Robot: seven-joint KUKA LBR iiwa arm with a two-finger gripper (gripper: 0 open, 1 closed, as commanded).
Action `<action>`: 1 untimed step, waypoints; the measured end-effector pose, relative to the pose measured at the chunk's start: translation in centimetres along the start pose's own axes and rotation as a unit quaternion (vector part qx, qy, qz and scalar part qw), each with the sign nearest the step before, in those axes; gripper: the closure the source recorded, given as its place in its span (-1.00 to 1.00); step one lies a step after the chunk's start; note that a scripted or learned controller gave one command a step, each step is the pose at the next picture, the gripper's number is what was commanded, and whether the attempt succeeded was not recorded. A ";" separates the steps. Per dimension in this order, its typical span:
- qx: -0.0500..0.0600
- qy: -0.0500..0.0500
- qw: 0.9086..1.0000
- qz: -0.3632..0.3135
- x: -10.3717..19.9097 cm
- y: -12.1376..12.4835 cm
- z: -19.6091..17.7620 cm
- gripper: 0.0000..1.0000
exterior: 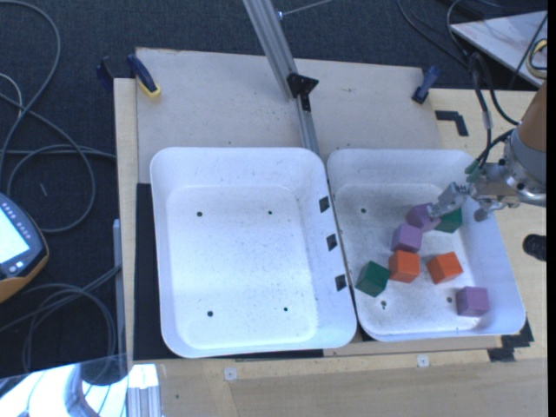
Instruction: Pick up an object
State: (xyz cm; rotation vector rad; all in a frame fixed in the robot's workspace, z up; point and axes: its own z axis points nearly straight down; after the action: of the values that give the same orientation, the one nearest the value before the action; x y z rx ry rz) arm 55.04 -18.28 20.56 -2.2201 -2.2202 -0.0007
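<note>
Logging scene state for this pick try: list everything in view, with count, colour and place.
bins: 2, white, shallow, side by side on the bench.
purple blocks: 3, right bin; one mid-bin, one by the hand at, one near the front right corner at.
orange blocks: 2, right bin, centre; the second is at.
green blocks: 2, right bin; one front left, one just under the hand at.
clamps: 2, blue, back corners of the board.
metal pole: 1, grey, slanting down to the gap between the bins.
cables: several, dark, on the floor at left.
hand: 1, grey, over the right bin's back right.
</note>
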 end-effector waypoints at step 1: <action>-0.004 -0.003 1.000 -0.002 4.0 5.7 9.3 -1.00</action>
State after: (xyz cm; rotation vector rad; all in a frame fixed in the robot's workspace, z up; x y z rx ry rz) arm 60.72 -14.26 11.22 -2.2240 -2.2321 -0.0029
